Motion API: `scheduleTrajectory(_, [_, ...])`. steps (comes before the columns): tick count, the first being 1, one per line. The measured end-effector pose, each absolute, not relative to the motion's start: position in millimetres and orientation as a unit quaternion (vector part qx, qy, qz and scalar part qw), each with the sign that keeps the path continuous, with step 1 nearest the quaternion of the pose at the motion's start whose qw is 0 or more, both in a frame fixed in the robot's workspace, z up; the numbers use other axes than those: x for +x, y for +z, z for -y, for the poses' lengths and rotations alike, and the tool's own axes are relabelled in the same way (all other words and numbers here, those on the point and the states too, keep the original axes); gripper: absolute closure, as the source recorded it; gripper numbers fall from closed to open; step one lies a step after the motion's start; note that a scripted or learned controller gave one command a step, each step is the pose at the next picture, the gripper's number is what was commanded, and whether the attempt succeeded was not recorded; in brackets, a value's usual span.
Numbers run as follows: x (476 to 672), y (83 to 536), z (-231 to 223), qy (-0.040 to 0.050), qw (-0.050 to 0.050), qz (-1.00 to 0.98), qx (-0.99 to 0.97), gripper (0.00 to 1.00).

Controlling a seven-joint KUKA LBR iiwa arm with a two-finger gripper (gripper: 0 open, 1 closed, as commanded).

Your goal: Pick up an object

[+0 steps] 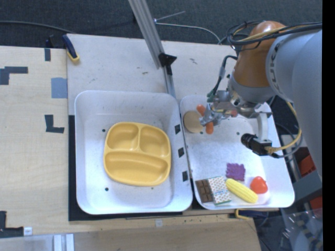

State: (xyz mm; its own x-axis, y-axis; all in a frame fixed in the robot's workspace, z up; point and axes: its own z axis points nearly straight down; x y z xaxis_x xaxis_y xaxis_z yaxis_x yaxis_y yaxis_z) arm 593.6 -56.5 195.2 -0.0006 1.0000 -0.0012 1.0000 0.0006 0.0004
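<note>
My gripper [212, 117] is low over the far left corner of the right bin [277, 192]. A short orange carrot-like piece [201, 110] sticks out on both sides of the fingers, and the gripper is shut on it. Just left of it, against the bin wall, lies a tan round object [190, 122]. At the near end of the same bin lie a purple piece [235, 170], a yellow corn cob [241, 190], a red tomato-like piece [258, 184] and a brown and patterned flat packet [212, 190].
The left bin [89, 140] holds a yellow divided plate [137, 153]. A slanted metal rail [149, 27] crosses the bench behind the bins. A black fitting with cable [254, 143] hangs from the arm over the right bin's middle.
</note>
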Motion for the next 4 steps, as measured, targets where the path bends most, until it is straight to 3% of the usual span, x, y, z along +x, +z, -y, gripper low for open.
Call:
scheduleTrajectory(1, [550.8, 190, -12, -0.0007, -0.002, -0.709, 0.705, 1.00])
scheduleTrajectory(2, [600.9, 188, -2, 0.0001, 0.000, -0.708, 0.706, 1.00])
scheduleTrajectory(3, [673.9, 188, 17, 0.0008, 0.002, -0.708, 0.706, 1.00])
scheduleTrajectory(4, [584.8, 188, 10, -0.0021, -0.002, -0.707, 0.707, 1.00])
